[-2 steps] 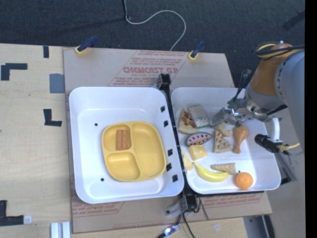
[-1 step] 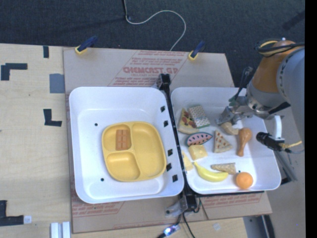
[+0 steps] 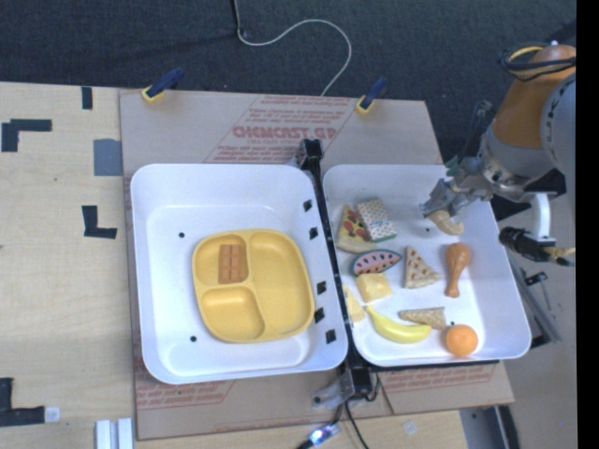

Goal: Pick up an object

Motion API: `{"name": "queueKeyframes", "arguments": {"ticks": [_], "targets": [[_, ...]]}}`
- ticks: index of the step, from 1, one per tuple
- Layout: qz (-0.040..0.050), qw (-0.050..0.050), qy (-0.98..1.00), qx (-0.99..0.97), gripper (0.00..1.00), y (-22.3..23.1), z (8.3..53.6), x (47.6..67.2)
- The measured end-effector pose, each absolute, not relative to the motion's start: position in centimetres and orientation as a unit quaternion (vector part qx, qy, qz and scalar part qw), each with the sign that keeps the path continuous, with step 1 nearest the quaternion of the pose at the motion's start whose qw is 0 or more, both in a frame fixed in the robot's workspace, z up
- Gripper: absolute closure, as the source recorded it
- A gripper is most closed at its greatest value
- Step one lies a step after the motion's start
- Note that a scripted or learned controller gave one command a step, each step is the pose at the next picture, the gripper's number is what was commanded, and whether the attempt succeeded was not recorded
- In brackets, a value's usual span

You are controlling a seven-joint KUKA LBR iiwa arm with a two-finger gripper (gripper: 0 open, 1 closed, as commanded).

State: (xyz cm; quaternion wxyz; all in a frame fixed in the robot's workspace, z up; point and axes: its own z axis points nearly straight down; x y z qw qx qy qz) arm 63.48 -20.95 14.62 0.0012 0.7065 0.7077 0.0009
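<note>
My gripper (image 3: 442, 206) hangs low over the right bin (image 3: 487, 279), near its far right side, just above a small tan food piece (image 3: 448, 221). The right bin holds several toy foods: a pizza slice (image 3: 352, 230), a checkered block (image 3: 376, 218), a watermelon slice (image 3: 376, 261), a cheese cube (image 3: 374, 287), a triangular sandwich piece (image 3: 418, 268), a drumstick (image 3: 456, 266), a banana (image 3: 396, 327), a cracker wedge (image 3: 425, 317) and an orange (image 3: 460, 340). I see nothing held between the fingers.
The left bin (image 3: 168, 204) contains a yellow divided plate (image 3: 271, 288) with a brown chocolate bar (image 3: 232, 262) in one compartment. Black clips (image 3: 309, 152) join the bins along the middle divider. Cardboard lies beneath both bins.
</note>
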Motion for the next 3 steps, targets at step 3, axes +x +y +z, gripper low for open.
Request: {"name": "queueKeyframes", "arguments": {"ticks": [3], "targets": [[-0.0011,-0.002,0.708,0.706,1.00,-17.1,21.7,60.8]]}}
